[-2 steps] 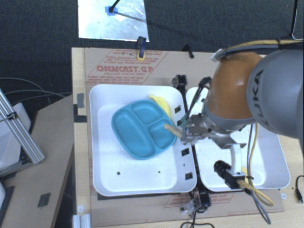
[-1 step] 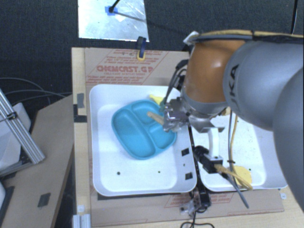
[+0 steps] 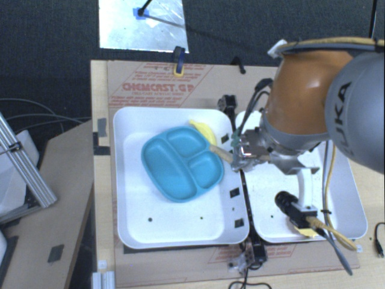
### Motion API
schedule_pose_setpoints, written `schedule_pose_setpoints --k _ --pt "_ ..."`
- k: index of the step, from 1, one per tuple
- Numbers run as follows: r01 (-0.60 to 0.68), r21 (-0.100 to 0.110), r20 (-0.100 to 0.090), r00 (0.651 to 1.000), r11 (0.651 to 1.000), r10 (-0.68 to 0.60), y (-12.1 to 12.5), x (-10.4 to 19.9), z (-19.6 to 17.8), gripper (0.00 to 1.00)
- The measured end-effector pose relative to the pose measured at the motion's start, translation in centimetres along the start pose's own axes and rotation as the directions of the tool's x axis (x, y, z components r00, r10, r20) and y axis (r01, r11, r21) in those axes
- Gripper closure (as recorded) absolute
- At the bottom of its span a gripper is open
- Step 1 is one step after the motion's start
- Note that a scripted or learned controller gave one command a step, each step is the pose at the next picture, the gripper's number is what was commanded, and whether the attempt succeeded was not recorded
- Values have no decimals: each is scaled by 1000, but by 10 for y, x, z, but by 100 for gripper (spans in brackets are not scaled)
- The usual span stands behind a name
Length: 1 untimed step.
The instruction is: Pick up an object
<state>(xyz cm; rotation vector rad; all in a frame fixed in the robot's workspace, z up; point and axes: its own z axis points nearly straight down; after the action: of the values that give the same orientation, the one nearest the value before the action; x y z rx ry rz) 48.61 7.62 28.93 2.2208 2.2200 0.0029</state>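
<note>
Blue and still flat in the left bin (image 3: 129, 221), the sectioned tray (image 3: 182, 162) lay unlifted, long axis running from upper left to lower right, as I watched my pincer (image 3: 239, 151) hang at the divide between bins; whether it was open or closed I could not tell, so the pick remained undone.

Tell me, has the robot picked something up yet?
Not yet, it seems. Done: the arm has reached over the bins, its wrist near the blue plate's right edge. In hand: nothing visibly lifted; the plate lies flat in the left bin, with a yellow thing behind it. Left: grabbing and raising an object.
</note>
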Motion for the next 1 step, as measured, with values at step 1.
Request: schedule_pose_setpoints --k 1 --pt "0 -2 1 1000 1000 0 1 -53 -50 100"
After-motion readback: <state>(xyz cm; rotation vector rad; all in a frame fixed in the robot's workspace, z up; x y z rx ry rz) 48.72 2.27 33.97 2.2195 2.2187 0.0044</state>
